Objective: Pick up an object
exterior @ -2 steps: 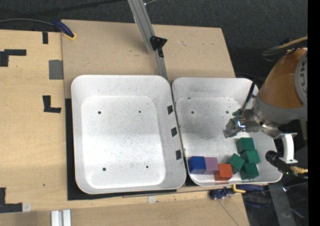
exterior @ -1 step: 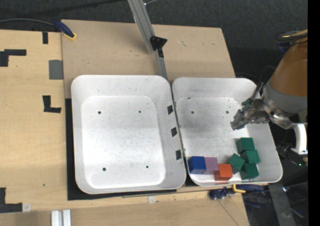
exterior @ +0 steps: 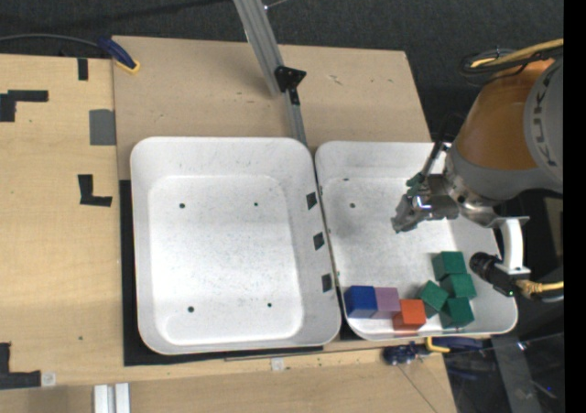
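Observation:
My gripper (exterior: 409, 216) hangs over the middle of the right bin (exterior: 366, 173), its dark fingers pointing down and left with nothing visible between them. Along that bin's front edge lie a blue block (exterior: 361, 299), a pale purple block (exterior: 387, 299) and an orange block (exterior: 411, 313). Several green blocks (exterior: 450, 288) are bunched at the front right corner, below and to the right of the gripper. No block touches the gripper.
The left bin (exterior: 156, 164) sits beside the right one, sharing a raised divider (exterior: 320, 228) with black clips. A slanted metal rail (exterior: 261, 27) crosses the back of the bench. The arm's orange band and grey wrist (exterior: 508, 141) cover the right bin's right side.

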Controlling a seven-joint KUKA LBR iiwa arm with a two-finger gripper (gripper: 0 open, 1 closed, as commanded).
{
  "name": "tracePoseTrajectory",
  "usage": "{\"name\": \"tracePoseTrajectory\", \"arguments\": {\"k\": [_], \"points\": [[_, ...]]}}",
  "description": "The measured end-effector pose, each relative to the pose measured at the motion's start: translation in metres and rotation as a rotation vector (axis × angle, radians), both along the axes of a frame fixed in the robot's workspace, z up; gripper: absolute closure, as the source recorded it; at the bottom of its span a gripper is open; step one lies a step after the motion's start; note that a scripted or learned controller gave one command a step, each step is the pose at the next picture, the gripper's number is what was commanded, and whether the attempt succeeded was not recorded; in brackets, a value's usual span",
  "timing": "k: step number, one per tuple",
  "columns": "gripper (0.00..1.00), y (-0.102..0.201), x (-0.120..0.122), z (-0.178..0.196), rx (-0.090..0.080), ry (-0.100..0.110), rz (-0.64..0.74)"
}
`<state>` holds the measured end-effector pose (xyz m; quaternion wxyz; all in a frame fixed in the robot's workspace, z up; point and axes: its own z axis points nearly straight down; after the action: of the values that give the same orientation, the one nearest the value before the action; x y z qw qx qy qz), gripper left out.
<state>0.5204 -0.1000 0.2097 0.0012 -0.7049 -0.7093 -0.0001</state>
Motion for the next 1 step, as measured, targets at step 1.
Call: {"name": "tracePoseTrajectory", "arguments": {"k": [1], "points": [[1.0, 0.0548, 0.0248, 0.012, 0.0, -0.002, 0.002]]}}
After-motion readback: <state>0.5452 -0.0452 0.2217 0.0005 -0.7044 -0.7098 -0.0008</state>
